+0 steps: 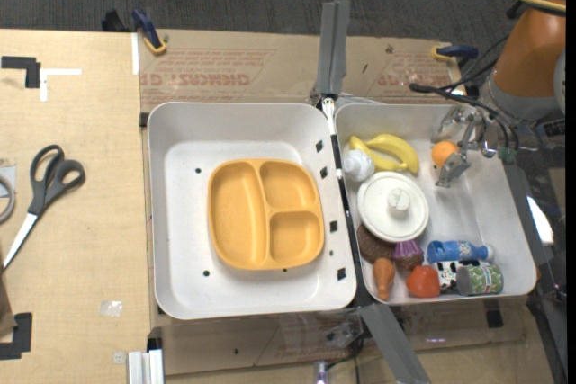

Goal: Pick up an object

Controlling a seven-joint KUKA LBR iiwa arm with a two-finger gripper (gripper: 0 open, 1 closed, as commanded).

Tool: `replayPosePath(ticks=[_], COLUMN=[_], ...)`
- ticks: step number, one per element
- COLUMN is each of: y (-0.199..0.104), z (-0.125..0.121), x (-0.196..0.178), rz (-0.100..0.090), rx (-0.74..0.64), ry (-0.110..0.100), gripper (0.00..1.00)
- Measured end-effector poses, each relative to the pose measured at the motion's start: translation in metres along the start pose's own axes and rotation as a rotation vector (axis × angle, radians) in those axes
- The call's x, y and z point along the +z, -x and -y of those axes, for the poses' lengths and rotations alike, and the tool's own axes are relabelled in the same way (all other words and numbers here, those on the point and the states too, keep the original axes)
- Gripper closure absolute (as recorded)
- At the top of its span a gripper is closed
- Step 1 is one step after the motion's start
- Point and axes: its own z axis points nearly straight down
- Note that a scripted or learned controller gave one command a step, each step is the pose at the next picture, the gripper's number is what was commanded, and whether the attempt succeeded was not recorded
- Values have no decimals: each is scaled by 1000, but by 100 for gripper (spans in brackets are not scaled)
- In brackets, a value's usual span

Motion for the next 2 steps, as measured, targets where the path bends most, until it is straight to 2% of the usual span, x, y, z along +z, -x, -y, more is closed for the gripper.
replayPosePath(ticks=[1,2], y=[2,2], z=[0,0], x=[-12,-12], rz=[8,8], rx=[-2,-2], ry=[-1,-1], gripper=[100,0])
